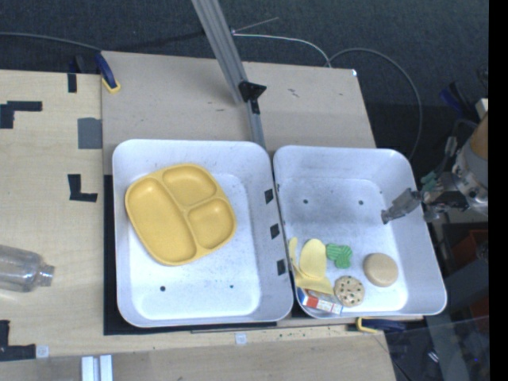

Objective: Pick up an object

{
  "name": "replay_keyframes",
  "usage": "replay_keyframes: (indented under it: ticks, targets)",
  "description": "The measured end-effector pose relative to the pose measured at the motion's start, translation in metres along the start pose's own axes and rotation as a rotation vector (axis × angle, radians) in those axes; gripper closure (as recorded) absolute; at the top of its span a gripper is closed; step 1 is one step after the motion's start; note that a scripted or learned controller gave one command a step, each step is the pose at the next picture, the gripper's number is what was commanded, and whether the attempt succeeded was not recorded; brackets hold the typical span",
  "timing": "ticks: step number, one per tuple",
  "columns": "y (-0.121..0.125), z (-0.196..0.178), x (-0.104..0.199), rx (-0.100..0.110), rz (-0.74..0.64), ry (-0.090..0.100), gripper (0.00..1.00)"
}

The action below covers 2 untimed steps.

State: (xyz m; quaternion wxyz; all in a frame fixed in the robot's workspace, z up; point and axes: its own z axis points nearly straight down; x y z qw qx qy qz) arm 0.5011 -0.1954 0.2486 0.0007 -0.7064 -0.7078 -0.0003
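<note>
Approaching is the step in hand: the gripper [394, 211] hangs at the right bin's [333, 165] right rim, finger state unclear, nothing visibly held, and must descend toward the bun [382, 269] at lower right.

From my station, both bins [194, 153] look like smooth white plastic, faintly glossy and speckled with dark scuffs. The yellow tray [181, 211] reads as matt moulded plastic. The bench [48, 149] has a pale wood-grain finish, with a plainer tan board [317, 105] behind the bins. The bottle [22, 268] is clear, shiny plastic. The pole [216, 26] looks like ribbed, brushed metal. The cookie [348, 290] seems rough and dotted; the tan round [382, 270] looks smooth and matt.
</note>
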Motion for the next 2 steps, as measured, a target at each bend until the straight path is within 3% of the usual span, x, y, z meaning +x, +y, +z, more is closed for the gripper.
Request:
replay_keyframes:
  ticks: [1, 2]
  targets:
    - [0.001, -0.010, 0.001, -0.001, -0.003, 0.001, 1.00]
    - [0.011, 0.126, 0.022, 0.009, 0.000, 0.001, 1.00]
